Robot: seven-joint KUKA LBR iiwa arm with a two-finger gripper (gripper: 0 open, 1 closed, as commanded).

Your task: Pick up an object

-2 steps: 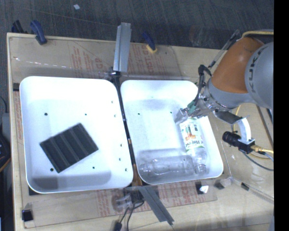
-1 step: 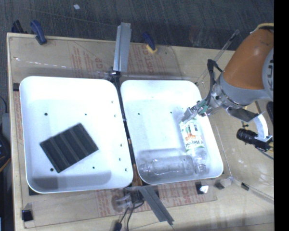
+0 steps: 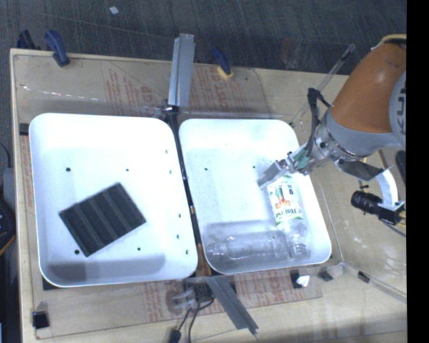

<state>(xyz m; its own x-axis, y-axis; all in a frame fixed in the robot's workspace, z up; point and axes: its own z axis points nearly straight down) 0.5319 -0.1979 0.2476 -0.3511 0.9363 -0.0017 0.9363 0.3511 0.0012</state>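
Note:
My gripper (image 3: 273, 173) hangs over the right bin (image 3: 222, 148), near its right side, just above the top end of a small white bottle (image 3: 287, 207) with a green and orange label. That bottle lies along the bin's right wall. A clear plastic bottle (image 3: 256, 244) lies on its side along the front wall of the same bin. A black ribbed flat panel (image 3: 103, 218) lies in the left bin (image 3: 100, 138), toward its front left. Nothing shows between the gripper's fingers.
A grey metal bar (image 3: 181, 70) stands at the back between the two bins. Blue clamps (image 3: 57, 47) hold the bench's back edge. A second metal bracket (image 3: 225, 307) sits at the front between the bins.

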